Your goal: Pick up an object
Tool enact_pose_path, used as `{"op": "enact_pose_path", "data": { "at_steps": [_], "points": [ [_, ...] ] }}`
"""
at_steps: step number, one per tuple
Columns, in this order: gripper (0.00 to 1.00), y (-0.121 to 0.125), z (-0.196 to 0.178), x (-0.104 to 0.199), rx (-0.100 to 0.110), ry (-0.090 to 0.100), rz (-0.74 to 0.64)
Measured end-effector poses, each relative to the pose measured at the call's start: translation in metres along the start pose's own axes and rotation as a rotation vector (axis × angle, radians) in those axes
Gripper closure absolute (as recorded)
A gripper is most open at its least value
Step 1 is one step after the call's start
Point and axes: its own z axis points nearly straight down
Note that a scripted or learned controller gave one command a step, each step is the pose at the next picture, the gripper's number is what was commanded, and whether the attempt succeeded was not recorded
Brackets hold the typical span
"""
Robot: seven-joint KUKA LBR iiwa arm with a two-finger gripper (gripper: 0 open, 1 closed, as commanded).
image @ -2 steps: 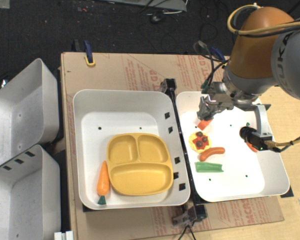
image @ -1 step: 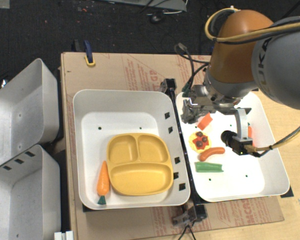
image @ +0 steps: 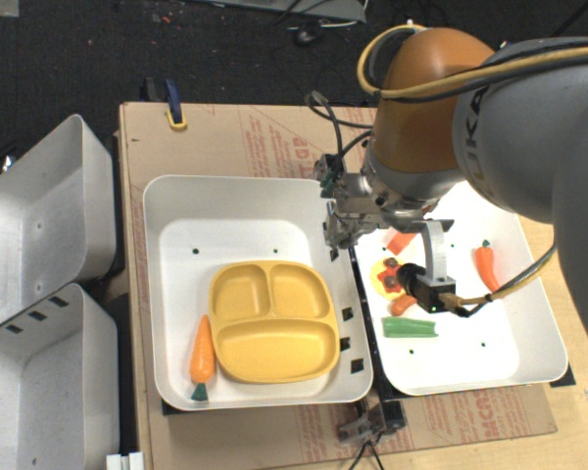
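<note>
Arm [image: 490, 116] looms closest to my camera, hanging over the right bin [image: 514, 351]. My likeliest pick, I judge, is the red piece [image: 402, 242] by that bin's left wall. It sits just toward the view's right of the gripper [image: 356, 218], which hangs over the divide between the bins. Whether the gripper is parted or closed I cannot tell. A green pod [image: 409, 328] lies crosswise, nearer me.

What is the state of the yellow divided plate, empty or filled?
Empty. All three compartments of the yellow divided plate are bare; the toy carrot lies beside it, not on it.
</note>
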Motion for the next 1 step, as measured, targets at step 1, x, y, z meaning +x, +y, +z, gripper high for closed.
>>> {"op": "enact_pose_path", "data": {
  "at_steps": [1],
  "points": [
    [0.00, 0.0004, -0.0005, -0.0027, -0.001, -0.002, 0.005]
  ]
}}
